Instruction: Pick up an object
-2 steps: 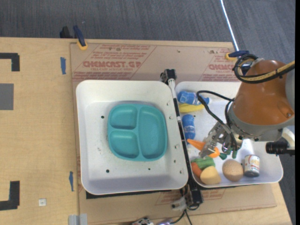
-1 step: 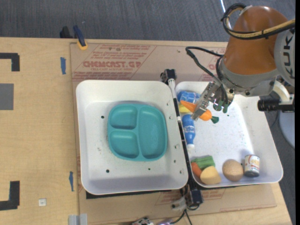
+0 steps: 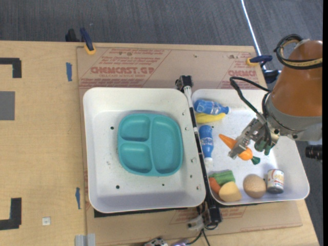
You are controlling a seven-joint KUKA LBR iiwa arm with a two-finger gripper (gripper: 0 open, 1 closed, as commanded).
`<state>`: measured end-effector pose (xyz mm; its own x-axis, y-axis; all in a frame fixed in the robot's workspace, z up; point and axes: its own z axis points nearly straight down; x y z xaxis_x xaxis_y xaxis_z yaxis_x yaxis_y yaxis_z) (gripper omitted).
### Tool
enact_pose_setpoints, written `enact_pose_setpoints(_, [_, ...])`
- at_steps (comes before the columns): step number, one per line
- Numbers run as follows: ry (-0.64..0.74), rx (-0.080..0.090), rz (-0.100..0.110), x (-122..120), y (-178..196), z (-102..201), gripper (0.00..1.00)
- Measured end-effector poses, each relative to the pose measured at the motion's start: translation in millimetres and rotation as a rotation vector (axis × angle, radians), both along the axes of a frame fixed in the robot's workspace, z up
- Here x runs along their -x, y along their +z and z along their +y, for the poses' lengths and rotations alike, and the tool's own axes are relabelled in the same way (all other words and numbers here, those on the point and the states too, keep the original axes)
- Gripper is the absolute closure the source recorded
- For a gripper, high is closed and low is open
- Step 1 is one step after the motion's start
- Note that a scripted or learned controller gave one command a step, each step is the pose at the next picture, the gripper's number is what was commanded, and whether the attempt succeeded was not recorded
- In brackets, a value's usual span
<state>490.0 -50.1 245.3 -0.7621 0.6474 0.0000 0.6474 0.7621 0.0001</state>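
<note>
Carrot, orange with a green tip, lies at the centre of the right bin and is the likely target. The gripper sits directly on the carrot, its fingers on either side of the orange body; whether the jaws are already pinching it or merely straddling it cannot be told.

For a sound pick, the fingers should close across the thick mid-section, not the tapered end at 10 o'clock, and the lift should go straight up.

Neighbours to avoid: a blue bottle at 9 o'clock, a yellow banana at 11 o'clock, a tan potato and a small can at 5 o'clock.

The left bin holds a teal divided plate, well apart.
</note>
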Motion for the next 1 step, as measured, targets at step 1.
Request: enact_pose_setpoints(1, [-0.545, 0.000, 0.001, 10.4, -26.8, 13.9, 1.00])
